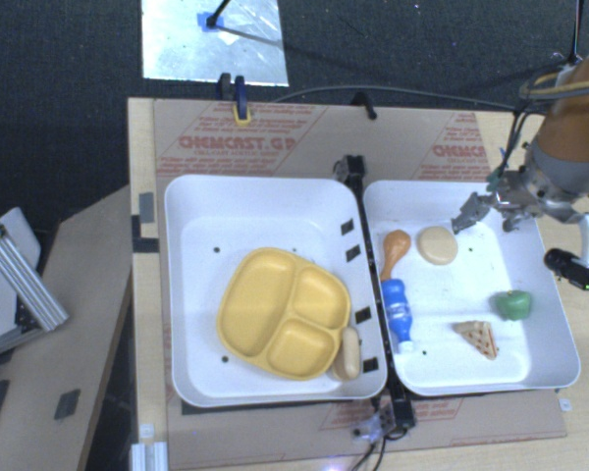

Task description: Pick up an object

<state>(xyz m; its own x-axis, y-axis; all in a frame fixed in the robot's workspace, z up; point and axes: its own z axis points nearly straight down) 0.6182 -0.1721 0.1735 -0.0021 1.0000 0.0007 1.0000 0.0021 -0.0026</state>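
The right bin [540, 253] holds several small objects: a round beige bun [437, 245], an orange drumstick-shaped piece [395, 251], a blue bottle [397, 312], a green fruit [513, 304] and a pizza slice [478, 340]. My gripper [487, 220] hangs over the back of this bin, just right of the bun and above it in the view. Its fingers are spread open, one fingertip [460, 224] pointing toward the bun, with nothing between them.
In the left bin [196, 263] lies a yellow divided plate [285, 312] with a beige oval piece [349, 352] beside its right edge. The ridge where the bins meet [371, 263] runs down the middle. The arm's orange band [574, 116] is at the right.
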